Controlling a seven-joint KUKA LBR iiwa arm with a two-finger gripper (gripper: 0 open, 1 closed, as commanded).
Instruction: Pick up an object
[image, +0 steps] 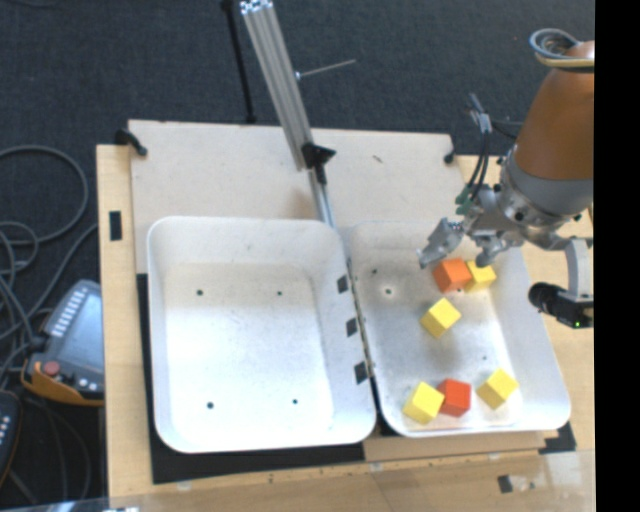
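Six small blocks with flat faces and sharp corners lie in the right bin (520, 330), a shallow white tray with rounded corners and a smooth, speckled floor. An orange block (455, 274) sits near the far wall, touching a yellow block (482, 276) on its right. The gripper (462, 248) hangs just over this pair, its grey metal jaws spread apart with nothing between them. Another yellow block (440, 317) lies alone near the middle with bare floor around it. Along the near rim, a yellow block (424, 402) touches a red block (455, 397), and a third yellow block (497, 388) sits just beside them. The left bin (250, 335) shares an edge with the right one on the pale wooden bench (220, 170).
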